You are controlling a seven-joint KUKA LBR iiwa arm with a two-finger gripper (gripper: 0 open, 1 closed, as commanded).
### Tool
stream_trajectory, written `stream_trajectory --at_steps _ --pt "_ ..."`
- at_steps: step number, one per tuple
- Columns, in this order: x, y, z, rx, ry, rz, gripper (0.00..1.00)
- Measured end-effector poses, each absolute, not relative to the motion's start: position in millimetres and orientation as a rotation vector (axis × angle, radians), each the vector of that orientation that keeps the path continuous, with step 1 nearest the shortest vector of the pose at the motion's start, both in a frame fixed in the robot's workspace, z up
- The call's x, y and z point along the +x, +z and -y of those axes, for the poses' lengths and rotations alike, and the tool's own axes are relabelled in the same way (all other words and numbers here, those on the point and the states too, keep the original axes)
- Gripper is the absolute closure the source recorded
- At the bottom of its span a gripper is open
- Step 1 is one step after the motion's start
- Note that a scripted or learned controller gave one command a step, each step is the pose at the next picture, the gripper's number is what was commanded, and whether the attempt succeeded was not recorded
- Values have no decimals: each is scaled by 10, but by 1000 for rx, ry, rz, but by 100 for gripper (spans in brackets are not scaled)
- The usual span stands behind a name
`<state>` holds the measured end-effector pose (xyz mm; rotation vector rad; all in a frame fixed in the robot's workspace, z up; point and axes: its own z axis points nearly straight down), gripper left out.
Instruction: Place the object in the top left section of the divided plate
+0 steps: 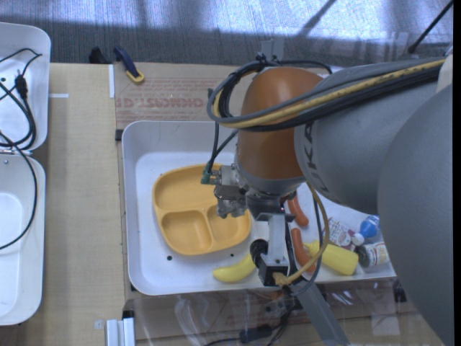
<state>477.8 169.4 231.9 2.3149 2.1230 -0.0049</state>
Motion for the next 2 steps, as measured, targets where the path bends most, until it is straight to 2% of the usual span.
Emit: stream_trajectory --at_steps 1,2 --pt "4914 2375 -1516 2242 -7 -2201 100" --pt "4914 2374 -1517 2242 -7 -2201 0"
